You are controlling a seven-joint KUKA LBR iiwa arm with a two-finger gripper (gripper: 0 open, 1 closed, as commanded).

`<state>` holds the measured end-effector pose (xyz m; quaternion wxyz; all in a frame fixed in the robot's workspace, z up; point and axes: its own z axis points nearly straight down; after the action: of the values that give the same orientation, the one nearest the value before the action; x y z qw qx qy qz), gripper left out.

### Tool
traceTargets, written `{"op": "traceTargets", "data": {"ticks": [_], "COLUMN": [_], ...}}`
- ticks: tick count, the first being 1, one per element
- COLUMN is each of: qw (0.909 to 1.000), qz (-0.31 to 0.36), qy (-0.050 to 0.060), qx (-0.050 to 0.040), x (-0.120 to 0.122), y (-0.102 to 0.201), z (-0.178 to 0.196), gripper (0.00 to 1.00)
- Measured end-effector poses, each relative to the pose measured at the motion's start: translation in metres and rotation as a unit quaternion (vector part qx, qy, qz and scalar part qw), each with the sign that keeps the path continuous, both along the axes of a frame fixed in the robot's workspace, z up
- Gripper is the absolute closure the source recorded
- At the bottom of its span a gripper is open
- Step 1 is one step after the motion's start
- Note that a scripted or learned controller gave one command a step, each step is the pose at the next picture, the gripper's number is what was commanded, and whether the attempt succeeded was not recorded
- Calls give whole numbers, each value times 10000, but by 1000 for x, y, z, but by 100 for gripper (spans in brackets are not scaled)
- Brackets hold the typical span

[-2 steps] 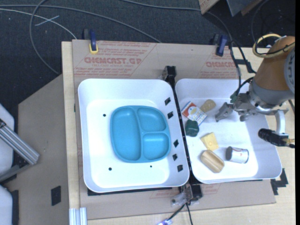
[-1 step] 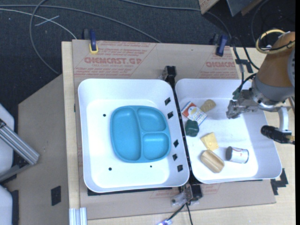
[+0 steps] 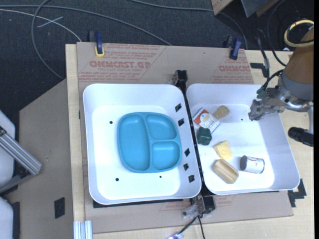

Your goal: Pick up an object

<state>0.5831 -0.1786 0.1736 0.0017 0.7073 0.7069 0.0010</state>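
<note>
Dark floor with loose cables around a cardboard-topped surface [image 3: 149,59] carrying two white bins. Left bin [image 3: 99,103] has a blue divided plate [image 3: 148,141]. Right bin [image 3: 279,178] has the candidates: yellow block [image 3: 223,149], tan piece [image 3: 225,171], small can [image 3: 251,164]. Best bet: drop straight over the isolated can, clear of the wall. Arm enters right, tool [image 3: 256,109] over the bin's upper right, nothing held; opening cannot tell.
</note>
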Motion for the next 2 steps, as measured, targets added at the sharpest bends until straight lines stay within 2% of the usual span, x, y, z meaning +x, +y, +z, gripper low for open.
{"op": "traceTargets", "data": {"ticks": [1,2], "qw": [10000,10000], "qz": [6,26], "qy": [0,19], "qx": [0,11], "x": [1,15], "y": [0,51], "z": [32,26], "gripper": [100,100]}}
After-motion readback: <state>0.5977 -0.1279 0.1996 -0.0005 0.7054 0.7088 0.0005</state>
